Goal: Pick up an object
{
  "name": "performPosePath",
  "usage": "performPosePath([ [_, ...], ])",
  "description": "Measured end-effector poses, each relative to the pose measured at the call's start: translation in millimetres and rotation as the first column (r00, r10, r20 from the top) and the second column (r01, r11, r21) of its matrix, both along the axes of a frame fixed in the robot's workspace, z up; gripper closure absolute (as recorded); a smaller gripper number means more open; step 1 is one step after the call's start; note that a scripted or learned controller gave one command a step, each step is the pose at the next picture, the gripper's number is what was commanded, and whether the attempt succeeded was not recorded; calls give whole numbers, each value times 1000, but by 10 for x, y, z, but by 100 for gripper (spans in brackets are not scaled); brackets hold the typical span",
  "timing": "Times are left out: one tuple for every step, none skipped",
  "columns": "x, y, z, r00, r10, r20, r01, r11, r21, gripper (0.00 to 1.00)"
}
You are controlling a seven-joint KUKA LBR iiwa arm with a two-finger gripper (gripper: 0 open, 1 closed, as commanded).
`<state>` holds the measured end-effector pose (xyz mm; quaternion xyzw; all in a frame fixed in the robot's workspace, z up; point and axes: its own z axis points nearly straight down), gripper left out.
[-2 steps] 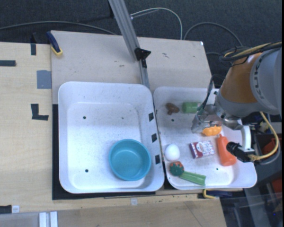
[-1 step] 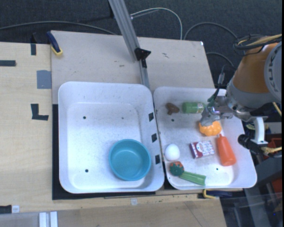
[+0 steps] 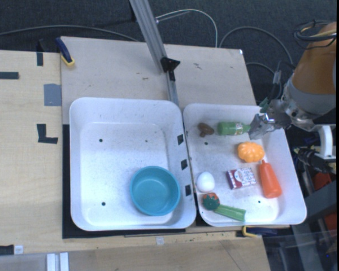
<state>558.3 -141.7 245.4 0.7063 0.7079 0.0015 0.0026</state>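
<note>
Bench: I see pale wood under two white bins, with dark floor and cables behind.
Left bin [image 3: 90,123]: a blue bowl [image 3: 155,190] sits near its front right corner.
Right bin [image 3: 291,205]: green bottle [image 3: 231,129], brown lump [image 3: 205,129], orange fruit [image 3: 251,151], orange carrot [image 3: 269,180], white egg [image 3: 205,181] and green tool [image 3: 223,209].
Red carton [image 3: 241,178]: print too small for me to read.
Gripper [image 3: 259,126]: hanging at the bottle's right end; open or closed, I cannot tell.

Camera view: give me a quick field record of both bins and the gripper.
left bin: blue bowl
right bin: green bottle, brown lump, orange fruit, orange carrot, red carton, white egg, green-stemmed toy
gripper: over right bin's upper right, beside the bottle's end
held: nothing seen between fingers
</note>
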Motion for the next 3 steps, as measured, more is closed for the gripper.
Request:
performPosePath([
  [5,4,187,1000,0,-5,0,1000,1,100],
  [13,526,217,1000,4,-7,-4,1000,3,100],
  [71,1080,38,1000,5,-9,-5,1000,3,100],
])
